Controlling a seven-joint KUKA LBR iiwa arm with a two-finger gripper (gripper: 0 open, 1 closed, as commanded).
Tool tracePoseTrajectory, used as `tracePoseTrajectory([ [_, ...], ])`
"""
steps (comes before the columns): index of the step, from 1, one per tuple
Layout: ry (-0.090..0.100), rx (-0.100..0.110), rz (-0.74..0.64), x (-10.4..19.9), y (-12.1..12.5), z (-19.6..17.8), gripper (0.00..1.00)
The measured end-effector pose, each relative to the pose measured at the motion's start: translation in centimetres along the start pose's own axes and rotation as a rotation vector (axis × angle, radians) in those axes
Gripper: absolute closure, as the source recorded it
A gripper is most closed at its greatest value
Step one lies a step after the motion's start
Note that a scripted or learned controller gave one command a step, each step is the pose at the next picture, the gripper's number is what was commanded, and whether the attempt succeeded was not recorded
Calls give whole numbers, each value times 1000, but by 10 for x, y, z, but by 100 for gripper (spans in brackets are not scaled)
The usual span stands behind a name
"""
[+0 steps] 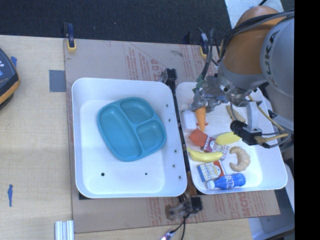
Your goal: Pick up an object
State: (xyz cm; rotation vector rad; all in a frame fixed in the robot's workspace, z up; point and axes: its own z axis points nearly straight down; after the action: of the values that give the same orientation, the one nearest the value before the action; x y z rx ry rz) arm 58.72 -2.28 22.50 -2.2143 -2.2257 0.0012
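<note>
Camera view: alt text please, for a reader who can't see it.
The gripper sits over a carrot in the right bin, amid bananas, a croissant, a bottle and cartons. The left bin holds a blue divided plate.

You had a pale wooden bench [30, 149] under it all, with a brown cardboard sheet [125, 59] laid flat across it. Two white bins sat on that sheet, touching: the left bin [82, 134] and the right bin [272, 176]. A yellow-and-black device [6, 81] rested at the bench's left edge.
</note>
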Motion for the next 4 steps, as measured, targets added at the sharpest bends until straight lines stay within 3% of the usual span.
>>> tracePoseTrajectory([
  [1,-2,4,-1,51,14,34,100],
  [2,-2,4,-2,97,-58,34,100],
  [3,-3,3,-2,154,19,89,100],
  [4,-2,2,1,94,-55,8,100],
])
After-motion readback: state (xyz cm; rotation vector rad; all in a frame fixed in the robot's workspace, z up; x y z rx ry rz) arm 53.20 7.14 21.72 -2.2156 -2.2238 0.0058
